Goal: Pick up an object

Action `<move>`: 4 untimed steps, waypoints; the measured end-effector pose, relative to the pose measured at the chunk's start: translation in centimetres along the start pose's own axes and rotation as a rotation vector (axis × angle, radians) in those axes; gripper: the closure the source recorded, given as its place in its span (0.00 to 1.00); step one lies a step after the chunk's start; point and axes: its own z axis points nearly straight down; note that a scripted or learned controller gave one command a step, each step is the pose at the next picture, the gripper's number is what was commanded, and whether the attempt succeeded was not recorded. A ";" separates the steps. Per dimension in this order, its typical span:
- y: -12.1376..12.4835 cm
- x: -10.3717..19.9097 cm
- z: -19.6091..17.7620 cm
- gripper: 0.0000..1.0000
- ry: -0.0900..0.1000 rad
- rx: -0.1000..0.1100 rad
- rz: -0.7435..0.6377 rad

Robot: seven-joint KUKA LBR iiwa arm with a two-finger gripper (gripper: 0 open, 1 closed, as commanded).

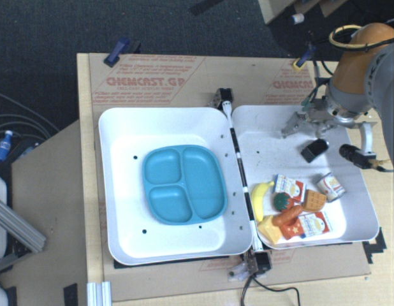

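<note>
The gripper [310, 127] is hovering over the right bin's [264, 129] bare upper floor, fingers spread and holding nothing. The toy food pile [292, 210] is sitting near the front edge, probably the target. A blue divided plate [183, 183] is lying in the left bin [120, 171]; the table [152, 75] is plywood.

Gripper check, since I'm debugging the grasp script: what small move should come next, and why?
Probably travel toward the near end of the right bin before descending. The gripper sits over bare floor at the far end, while the toy food pile lies clustered near the front edge, with a black block between them.
</note>
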 end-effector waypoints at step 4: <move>0.0 0.2 0.0 0.00 0.000 0.000 0.000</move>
